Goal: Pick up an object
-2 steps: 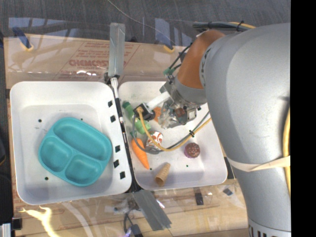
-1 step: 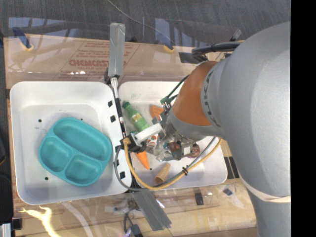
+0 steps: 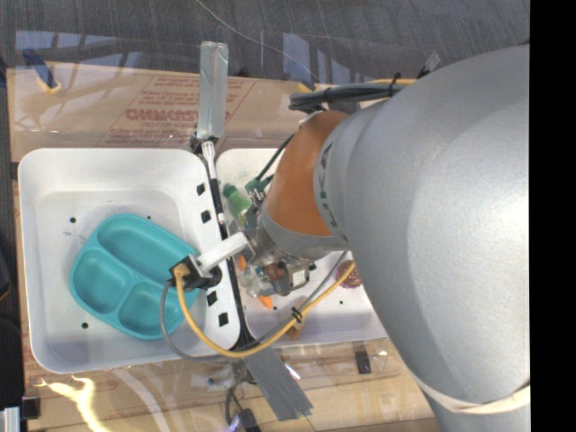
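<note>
A teal divided tray lies in the left bin, toward its front. The grey arm with its orange band reaches in from the right and hangs low over the right bin. Its gripper is down among a small clutter of items there. A green object shows just left of the wrist, and an orange bit lies below the gripper. The arm hides most of the right bin's contents.
A white bracket with a yellow cable sticks out from the wrist over the ridge between the two bins. A grey taped post stands behind the bins. Cardboard lines the bench.
</note>
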